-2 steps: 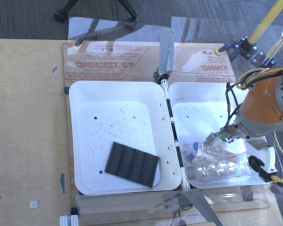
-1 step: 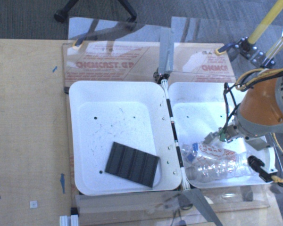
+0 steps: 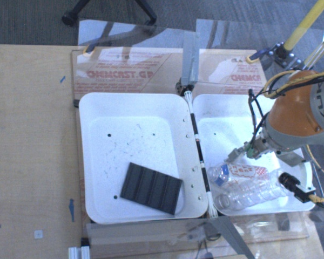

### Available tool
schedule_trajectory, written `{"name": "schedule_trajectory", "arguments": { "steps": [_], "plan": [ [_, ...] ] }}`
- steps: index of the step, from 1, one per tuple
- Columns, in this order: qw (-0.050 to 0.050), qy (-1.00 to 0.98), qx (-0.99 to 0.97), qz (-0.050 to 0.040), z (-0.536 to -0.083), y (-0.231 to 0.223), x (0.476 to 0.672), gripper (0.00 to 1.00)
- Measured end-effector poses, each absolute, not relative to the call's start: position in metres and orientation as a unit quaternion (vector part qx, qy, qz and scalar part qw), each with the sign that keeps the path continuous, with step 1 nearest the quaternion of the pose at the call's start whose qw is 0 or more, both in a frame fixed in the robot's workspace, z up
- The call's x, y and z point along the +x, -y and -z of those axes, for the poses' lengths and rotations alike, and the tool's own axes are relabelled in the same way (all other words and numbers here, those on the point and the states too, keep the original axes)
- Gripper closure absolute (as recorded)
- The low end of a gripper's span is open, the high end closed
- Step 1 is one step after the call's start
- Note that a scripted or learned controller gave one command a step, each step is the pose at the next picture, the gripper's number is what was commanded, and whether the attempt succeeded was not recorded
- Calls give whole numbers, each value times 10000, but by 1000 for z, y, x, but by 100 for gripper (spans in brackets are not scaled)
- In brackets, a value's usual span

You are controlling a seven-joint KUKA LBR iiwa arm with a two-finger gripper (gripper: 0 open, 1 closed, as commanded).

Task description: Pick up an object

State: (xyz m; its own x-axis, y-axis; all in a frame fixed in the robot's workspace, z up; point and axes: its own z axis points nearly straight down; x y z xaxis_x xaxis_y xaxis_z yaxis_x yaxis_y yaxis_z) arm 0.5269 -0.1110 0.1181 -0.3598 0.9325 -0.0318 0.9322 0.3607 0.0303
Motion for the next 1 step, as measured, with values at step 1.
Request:
{"name": "schedule_trajectory", "arguments": {
  "steps": [1],
  "plan": [
    [513,-8608,5062,-99,-111,115,516,0]
  ]
}}
